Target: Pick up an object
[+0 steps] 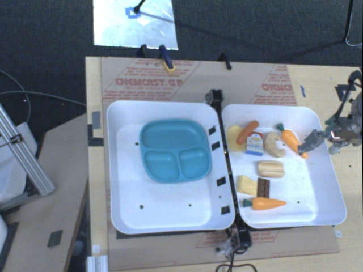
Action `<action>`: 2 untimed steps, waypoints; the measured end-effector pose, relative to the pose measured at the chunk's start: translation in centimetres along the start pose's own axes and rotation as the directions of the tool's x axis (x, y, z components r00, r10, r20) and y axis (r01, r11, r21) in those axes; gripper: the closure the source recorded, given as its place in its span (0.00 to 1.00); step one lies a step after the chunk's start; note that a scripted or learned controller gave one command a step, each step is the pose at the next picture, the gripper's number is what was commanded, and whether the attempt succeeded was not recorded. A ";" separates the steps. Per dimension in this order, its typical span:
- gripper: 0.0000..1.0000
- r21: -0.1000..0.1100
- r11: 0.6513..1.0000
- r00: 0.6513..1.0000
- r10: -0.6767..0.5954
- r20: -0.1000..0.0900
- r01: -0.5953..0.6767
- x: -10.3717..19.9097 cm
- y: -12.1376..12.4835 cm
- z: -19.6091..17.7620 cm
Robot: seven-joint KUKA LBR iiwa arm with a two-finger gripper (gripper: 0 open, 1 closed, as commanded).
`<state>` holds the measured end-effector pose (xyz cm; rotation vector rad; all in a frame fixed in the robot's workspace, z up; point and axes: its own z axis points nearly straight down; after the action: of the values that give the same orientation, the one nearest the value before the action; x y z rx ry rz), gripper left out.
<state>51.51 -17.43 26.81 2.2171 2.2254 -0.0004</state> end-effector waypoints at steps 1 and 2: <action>0.00 0.006 1.000 1.000 -0.004 -0.003 0.004 0.6 4.2 10.9; 0.00 0.002 1.000 1.000 -0.004 -0.001 0.004 2.9 6.4 18.9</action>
<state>57.88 -14.56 7.95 2.2146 2.2315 -0.0015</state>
